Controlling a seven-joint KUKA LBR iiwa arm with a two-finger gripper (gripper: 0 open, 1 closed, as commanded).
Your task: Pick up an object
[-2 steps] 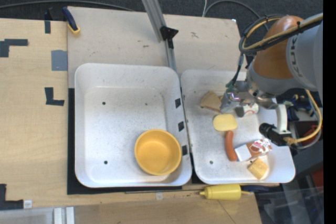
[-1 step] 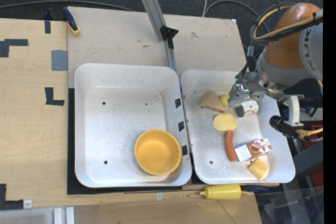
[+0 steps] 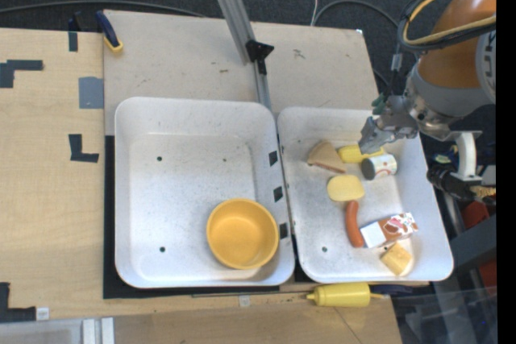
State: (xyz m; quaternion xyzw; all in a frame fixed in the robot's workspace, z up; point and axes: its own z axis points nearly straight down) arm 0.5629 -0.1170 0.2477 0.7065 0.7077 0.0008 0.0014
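Poised low over the far end of the right bin [image 3: 435, 254], fingers [image 3: 372, 138] too blurred to judge for spread or hold, just above a small yellow piece [image 3: 350, 154] and a white can [image 3: 379, 166], seemingly lined up for a grab there.

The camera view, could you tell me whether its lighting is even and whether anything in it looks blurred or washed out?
Camera view: soft, even light and faint shadows; the yellow bowl in the left bin is sharp; the white bins are bright but still show their speckles; the small items under the tool are slightly soft; the orange band carries a mild sheen.
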